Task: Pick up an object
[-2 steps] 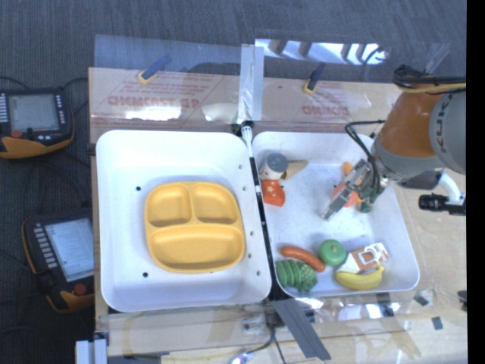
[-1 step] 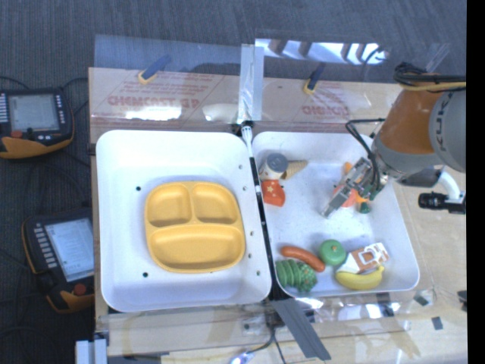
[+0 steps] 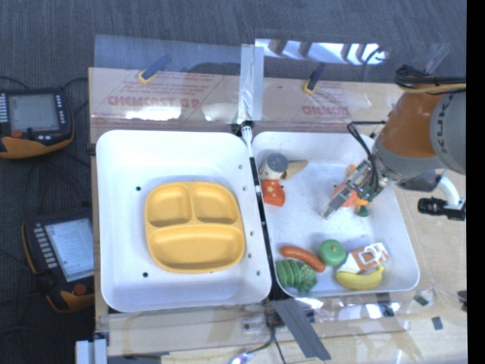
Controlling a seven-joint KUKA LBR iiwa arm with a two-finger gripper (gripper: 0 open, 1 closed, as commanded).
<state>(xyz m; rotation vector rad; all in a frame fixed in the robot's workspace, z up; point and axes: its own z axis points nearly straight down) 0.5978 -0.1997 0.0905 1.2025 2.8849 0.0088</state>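
Camera view, looking down: within the right-hand shallow white bin (image 3: 402, 237), the tool (image 3: 350, 197) sits over a small orange-and-green toy carrot (image 3: 358, 200) near the bin's right wall; its grip cannot be told.

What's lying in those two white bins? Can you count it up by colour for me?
Yellow: 2, divided tray, banana
Green: 2, apple, leafy vegetable
Red or orange: 3, sausage, red block, orange piece by the pincer
Total: 7
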